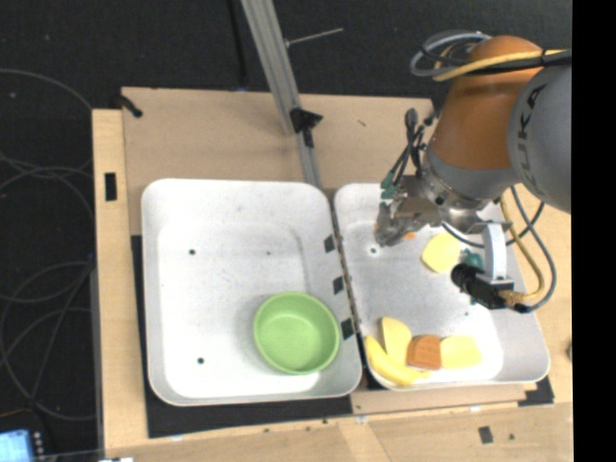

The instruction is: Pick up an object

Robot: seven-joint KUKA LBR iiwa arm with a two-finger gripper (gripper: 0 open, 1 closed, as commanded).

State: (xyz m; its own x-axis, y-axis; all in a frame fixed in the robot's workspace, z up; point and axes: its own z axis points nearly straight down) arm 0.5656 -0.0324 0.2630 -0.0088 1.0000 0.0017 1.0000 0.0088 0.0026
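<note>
One pale yellow object (440, 252) under end effector (390, 227)

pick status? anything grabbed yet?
Done: arm reached into the right bin. In hand: nothing seen; gripper is low over bare bin floor. Left: the grasp and lift. Yellow pieces and orange block lie loose; green bowl in left bin.

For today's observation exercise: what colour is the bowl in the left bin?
Light green; the bowl shows clearly in the camera view.
</note>
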